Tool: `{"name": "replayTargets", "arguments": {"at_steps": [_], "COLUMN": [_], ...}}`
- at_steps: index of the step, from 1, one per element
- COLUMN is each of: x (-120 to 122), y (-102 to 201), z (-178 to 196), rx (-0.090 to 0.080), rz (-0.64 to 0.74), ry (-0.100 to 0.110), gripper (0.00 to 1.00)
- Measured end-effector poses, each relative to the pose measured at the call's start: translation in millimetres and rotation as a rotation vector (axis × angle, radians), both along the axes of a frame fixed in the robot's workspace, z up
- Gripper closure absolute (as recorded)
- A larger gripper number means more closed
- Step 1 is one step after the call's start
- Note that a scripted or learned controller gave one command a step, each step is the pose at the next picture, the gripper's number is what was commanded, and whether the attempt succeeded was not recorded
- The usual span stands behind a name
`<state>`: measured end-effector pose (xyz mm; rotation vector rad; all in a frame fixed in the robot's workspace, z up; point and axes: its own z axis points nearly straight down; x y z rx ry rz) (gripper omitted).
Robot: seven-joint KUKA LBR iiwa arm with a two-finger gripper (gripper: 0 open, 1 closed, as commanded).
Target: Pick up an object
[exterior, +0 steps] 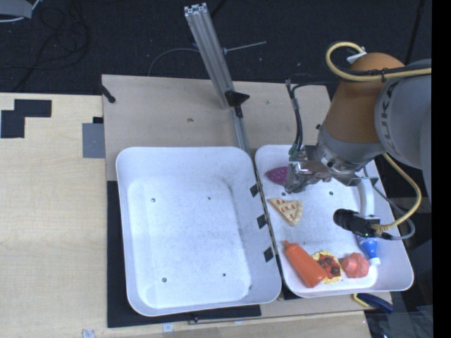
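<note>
- Orange bottle [304, 264] lies at the right bin's [394, 279] near edge, beside a red-and-yellow toy [328, 265] and a pinkish-red lump [355, 265].
- A waffle-patterned wedge [287, 209] rests mid-bin.
- Farther back, the gripper [297, 180] hangs low, just beside a purple object [278, 174].
- How wide its jaws stand I cannot tell; nothing visibly sits between them.
- Judging by this, no pick is done; closing and lifting remain.

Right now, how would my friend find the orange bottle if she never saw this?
Look in the right bin, the one with the toys in it. Go to its near edge, at its left end: the orange bottle lies there on its side, slanted. It is the only long orange thing; the waffle above it is a tan triangle, and the red lump beside it is round.
</note>
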<state>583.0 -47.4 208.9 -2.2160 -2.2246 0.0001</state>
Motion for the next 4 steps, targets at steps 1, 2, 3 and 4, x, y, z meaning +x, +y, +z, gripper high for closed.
{"name": "replayTargets", "arguments": {"at_steps": [1, 2, 3, 4], "x": [21, 49, 59, 58], "y": [41, 85, 127, 126], "z": [-3, 14, 16, 16], "rx": [-0.001, -0.001, -0.001, -0.002], "rz": [-0.002, -0.001, -0.002, -0.002], "ry": [0.000, -0.003, -0.001, 0.000], "gripper": [1.00, 1.00, 1.00, 0.00]}}
